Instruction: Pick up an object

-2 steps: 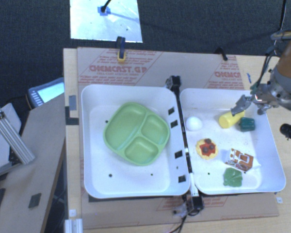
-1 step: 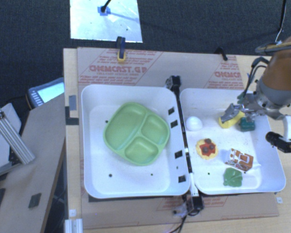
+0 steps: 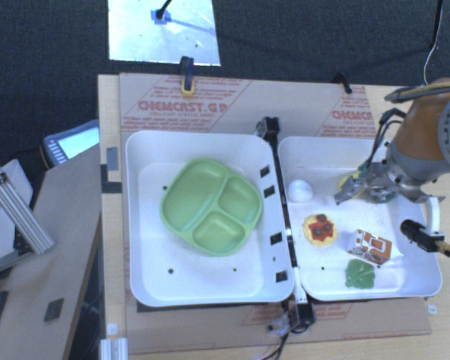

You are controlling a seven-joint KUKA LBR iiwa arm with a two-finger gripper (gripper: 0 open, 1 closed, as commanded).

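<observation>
Objects to pick up lie in the right bin (image 3: 315, 289): four small things, all apart from each other. One white egg-shaped ball (image 3: 299, 190) sits close to the bin's left wall, about halfway along it. One round yellow toy with red bits on top, like a tiny pizza (image 3: 319, 229), lies in the middle of the bin. One small box with orange and white marks (image 3: 370, 247) lies tilted, nearer the bin's front right corner. One green toy with a bumpy outline (image 3: 360, 274) lies by the front wall, just in front of the box.

One gripper (image 3: 360, 187) hangs low over the back half of the right bin, to the right of the white ball and behind the pizza toy. It is too dark and small there to tell if the fingers are apart or together, and I cannot tell if anything is between them.

One light green tray with three hollows (image 3: 211, 206) fills the middle of the left bin (image 3: 146, 201). Both bins sit side by side on one cardboard sheet with red print (image 3: 210, 102) on the bench.
</observation>
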